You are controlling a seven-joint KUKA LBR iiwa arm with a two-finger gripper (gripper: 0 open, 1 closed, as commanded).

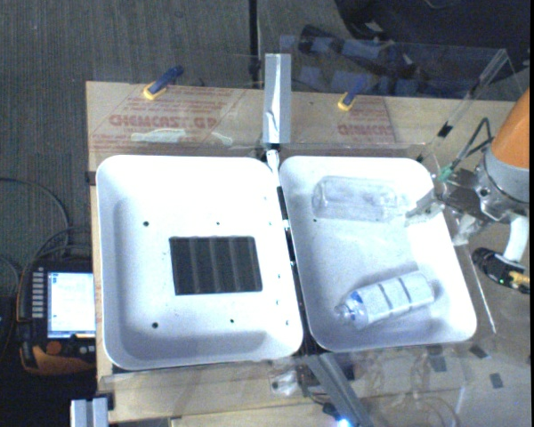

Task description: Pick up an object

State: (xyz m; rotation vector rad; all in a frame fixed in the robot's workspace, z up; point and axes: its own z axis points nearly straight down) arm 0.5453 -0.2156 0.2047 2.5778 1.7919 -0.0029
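Tabletop of brown board (pixel 173 114) bearing two shallow white bins side by side: left bin (pixel 125 265) with a dark ribbed panel (pixel 215 264) on its floor, right bin (pixel 454 323) containing two clear plastic bottles. Upper bottle (pixel 358 197) lying near the far wall; lower bottle (pixel 388 298) lying tilted near the near wall, cap toward the bin's centre. Arm (pixel 512 154) poised at the right bin's right edge, claw (pixel 438 198) just beside the upper bottle; opening of the claw cannot be told. Step in hand, by judgement: approach, nothing yet grasped. Next move: alignment across the bottle's width, then descent and closure.
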